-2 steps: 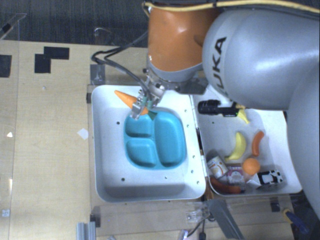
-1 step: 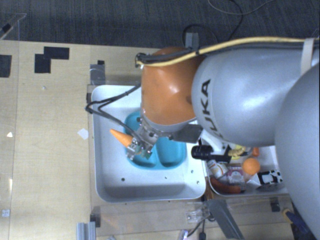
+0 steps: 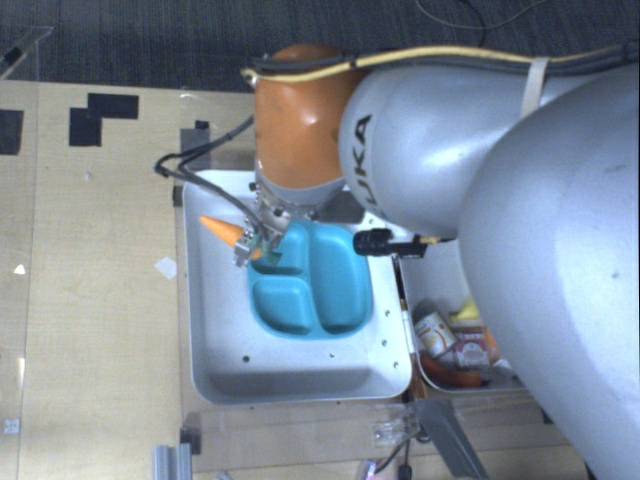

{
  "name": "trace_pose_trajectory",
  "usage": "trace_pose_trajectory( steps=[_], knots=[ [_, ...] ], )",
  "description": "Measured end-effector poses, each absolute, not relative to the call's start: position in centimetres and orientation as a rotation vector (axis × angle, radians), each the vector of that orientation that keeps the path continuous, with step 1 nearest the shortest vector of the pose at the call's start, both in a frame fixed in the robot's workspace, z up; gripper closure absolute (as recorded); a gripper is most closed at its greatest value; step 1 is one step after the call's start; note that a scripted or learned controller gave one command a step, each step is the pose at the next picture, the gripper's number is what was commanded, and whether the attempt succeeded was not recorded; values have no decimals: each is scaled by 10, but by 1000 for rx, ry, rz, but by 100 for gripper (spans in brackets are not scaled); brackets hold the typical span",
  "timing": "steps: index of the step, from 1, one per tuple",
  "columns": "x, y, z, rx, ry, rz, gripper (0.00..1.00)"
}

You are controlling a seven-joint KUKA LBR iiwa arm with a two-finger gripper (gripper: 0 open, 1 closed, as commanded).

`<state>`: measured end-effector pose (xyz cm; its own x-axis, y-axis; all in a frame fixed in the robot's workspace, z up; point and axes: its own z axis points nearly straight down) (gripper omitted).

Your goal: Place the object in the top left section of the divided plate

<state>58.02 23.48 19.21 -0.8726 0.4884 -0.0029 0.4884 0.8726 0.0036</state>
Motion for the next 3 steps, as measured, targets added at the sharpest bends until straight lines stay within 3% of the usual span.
trace_pose_trajectory(
  steps=[1,2,3],
  knots=[
    [649,236,311,1148,2917,9,100],
    [614,230,209,1377,2821,4,100],
    [665,223,182,1796,2574,7,100]
  ],
)
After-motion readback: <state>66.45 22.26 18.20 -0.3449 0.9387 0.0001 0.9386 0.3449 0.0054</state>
